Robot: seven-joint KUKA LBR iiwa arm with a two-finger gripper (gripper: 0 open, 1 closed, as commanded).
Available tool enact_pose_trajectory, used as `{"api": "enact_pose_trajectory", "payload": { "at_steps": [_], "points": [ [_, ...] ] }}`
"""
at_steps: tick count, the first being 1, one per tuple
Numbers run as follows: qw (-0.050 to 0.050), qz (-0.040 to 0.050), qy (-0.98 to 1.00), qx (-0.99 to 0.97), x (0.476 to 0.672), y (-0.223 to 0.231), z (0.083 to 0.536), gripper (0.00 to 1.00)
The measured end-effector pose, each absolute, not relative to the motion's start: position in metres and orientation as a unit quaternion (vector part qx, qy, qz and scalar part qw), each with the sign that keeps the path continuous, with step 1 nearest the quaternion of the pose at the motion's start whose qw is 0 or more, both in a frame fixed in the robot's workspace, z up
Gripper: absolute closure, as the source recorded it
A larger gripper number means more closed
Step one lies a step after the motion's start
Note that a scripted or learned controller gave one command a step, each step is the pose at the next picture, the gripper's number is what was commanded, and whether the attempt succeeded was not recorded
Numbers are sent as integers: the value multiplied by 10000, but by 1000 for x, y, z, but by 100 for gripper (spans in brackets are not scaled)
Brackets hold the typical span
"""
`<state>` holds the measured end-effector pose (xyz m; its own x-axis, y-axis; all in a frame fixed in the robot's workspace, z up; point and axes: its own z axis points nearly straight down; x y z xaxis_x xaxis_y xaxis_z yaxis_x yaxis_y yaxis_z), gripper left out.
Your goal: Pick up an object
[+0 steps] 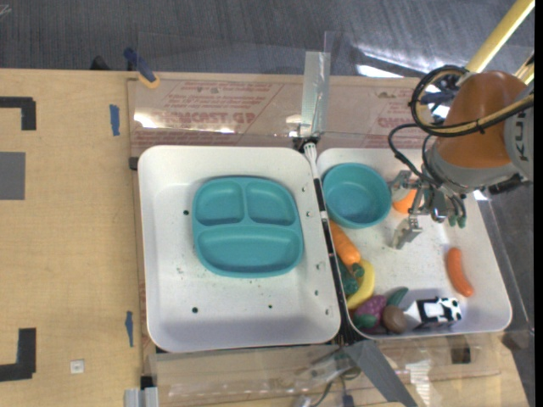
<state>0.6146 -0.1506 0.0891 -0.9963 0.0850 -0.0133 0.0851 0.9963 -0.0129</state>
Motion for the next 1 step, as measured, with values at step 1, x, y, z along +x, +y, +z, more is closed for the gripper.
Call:
{"api": "enact_pose_trajectory", "payload": {
  "at_steps": [1],
  "points": [
    [-103, -52, 9999, -91, 652, -153, 90, 0]
  ]
}}
